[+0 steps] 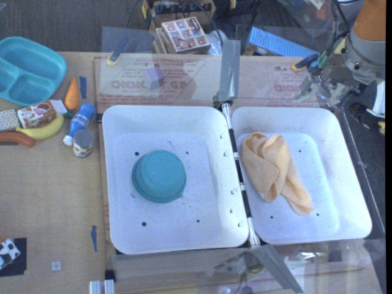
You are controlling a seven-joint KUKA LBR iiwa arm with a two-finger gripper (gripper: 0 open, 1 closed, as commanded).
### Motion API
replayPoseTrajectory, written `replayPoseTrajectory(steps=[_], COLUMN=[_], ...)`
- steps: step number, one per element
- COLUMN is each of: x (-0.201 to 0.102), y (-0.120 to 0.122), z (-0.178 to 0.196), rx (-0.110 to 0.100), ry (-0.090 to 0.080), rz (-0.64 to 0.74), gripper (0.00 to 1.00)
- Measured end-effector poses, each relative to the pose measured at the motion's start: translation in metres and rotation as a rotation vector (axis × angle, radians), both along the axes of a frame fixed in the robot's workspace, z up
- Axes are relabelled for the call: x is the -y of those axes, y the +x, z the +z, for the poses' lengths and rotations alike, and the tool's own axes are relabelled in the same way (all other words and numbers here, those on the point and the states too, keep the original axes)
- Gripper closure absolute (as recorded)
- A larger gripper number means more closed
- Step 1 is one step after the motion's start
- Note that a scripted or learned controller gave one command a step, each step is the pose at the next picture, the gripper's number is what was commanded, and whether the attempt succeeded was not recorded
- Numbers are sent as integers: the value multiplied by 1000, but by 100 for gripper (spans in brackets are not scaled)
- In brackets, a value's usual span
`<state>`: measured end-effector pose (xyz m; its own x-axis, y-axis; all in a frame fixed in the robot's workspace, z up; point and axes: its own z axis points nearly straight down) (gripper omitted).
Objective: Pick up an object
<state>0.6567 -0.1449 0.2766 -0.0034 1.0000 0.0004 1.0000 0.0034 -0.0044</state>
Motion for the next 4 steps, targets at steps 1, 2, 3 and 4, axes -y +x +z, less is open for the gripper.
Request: replayPoseTrajectory(steps=[1, 2, 3, 4], x=[-28, -38, -37, -120], y=[0, -30, -29, 11], z=[-178, -189, -180, -94], rx=[3, 12, 15, 3], ry=[0, -1, -1, -1], rz=[146, 182, 178, 197], gripper=[0, 0, 100, 100])
